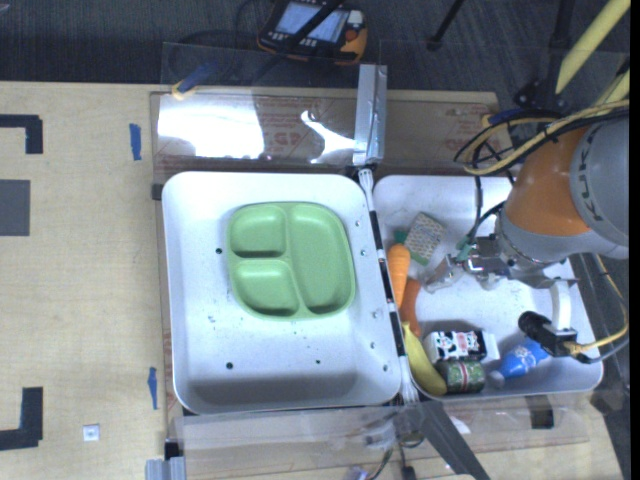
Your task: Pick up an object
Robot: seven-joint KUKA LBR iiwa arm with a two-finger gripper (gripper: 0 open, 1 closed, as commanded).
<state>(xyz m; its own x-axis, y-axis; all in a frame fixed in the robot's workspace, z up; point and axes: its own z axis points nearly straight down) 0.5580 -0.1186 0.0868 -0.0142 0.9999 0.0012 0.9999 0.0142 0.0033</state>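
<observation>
Arm [575, 193] reaching from the right over the right bin [455, 193], wrist bent leftward; gripper [447, 268] low beside the grey sponge [424, 236] and carrot [401, 273]. Whether its claw grips anything cannot be told.

green divided plate [291, 258] | left bin [190, 328] (plate centred) | handheld controller [312, 26]

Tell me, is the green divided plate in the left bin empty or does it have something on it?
Empty. The green plate lies flat in the left bin, and its three compartments show only bare green.
</observation>
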